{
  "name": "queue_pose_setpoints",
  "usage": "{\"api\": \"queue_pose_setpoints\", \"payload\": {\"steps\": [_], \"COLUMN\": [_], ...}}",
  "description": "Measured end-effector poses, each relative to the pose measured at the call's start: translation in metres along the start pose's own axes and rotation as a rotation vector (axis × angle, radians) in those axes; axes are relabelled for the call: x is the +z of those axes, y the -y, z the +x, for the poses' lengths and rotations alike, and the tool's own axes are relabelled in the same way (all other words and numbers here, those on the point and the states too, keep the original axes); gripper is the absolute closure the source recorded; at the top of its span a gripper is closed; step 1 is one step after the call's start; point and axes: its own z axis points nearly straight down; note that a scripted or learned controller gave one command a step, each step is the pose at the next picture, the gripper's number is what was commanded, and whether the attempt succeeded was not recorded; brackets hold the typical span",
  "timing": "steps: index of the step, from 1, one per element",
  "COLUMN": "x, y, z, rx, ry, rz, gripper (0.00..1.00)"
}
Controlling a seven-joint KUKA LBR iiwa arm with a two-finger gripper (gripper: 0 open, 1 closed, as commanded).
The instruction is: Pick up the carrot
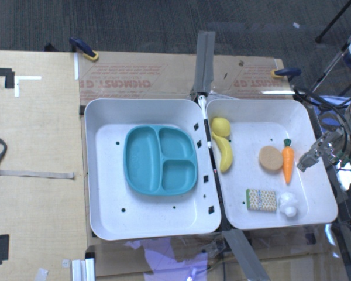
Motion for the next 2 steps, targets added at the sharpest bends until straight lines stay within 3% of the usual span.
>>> {"api": "queue_pose_setpoints", "payload": {"steps": [1, 2], "x": [0.024, 0.055], "y": [-0.077, -0.089], "z": [0.052, 0.029], "rx": [-0.098, -0.493], "ry": [-0.001, -0.001], "rz": [0.000, -0.001], "gripper": [1.00, 1.00]}}
